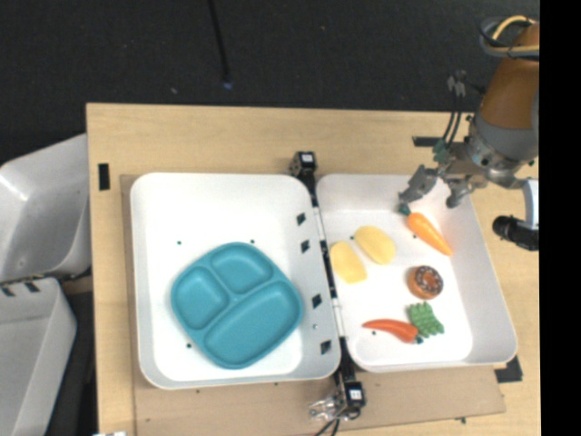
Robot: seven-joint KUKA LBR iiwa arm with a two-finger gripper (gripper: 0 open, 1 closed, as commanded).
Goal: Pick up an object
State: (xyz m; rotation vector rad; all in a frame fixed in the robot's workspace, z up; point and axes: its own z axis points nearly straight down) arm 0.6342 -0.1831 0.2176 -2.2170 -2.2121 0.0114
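Camera view is taken from above a pale wooden tabletop [227, 134] on which two shallow white bins with smooth, glossy walls and rounded corners are set side by side, joined along a seam fitted with small black clips. In the left bin [154, 243], toward 6 o'clock of its floor, a teal plastic tray [236, 304] with rounded edges and three moulded compartments is seen lying flat. In the right bin [481, 334] several toy foods are scattered: an orange carrot [428, 232], tapered and smooth, lies at about 12 o'clock of the bin; two pale yellow rounded pieces, one [374, 244] just beside the other [347, 262], are placed near the centre toward 9 o'clock; a round brown doughnut-like piece [425, 282] is found at about 3 o'clock of the centre; a slim red-orange pepper [392, 330] and a bumpy green piece [425, 320], touching each other, lie at 6 o'clock. The tool [436, 187] is seen at the bin's 1 o'clock corner, hung from the grey arm with its orange band; its two dark fingers are spread apart, nothing is pinched between them, and the left fingertip is held just beside the thick end of the carrot.
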